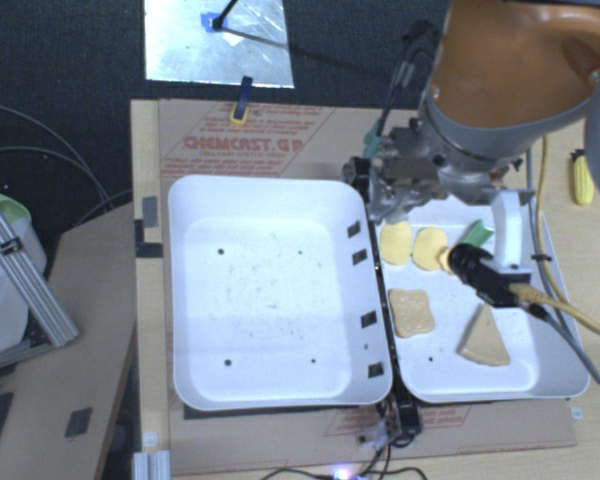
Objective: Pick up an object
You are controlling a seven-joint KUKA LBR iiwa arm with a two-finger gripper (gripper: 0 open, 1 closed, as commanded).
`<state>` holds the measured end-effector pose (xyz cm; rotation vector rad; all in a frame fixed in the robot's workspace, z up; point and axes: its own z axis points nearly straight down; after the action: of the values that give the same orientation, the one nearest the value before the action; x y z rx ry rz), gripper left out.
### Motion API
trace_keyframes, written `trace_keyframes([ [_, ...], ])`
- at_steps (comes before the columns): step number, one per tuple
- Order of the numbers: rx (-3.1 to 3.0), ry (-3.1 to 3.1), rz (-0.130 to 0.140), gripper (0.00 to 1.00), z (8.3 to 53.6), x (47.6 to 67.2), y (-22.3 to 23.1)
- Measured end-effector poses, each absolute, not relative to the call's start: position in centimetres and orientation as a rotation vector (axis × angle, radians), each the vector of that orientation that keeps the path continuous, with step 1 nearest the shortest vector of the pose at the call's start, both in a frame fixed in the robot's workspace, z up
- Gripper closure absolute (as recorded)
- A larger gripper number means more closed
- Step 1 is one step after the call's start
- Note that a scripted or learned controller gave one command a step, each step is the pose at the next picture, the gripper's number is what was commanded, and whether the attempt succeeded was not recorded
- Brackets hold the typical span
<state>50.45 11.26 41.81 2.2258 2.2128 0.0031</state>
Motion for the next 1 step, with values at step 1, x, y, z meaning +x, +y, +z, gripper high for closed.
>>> trace_keyframes([
  [1,2.216,2.227,-0.002,1.00,36.90,53.66,14.91],
])
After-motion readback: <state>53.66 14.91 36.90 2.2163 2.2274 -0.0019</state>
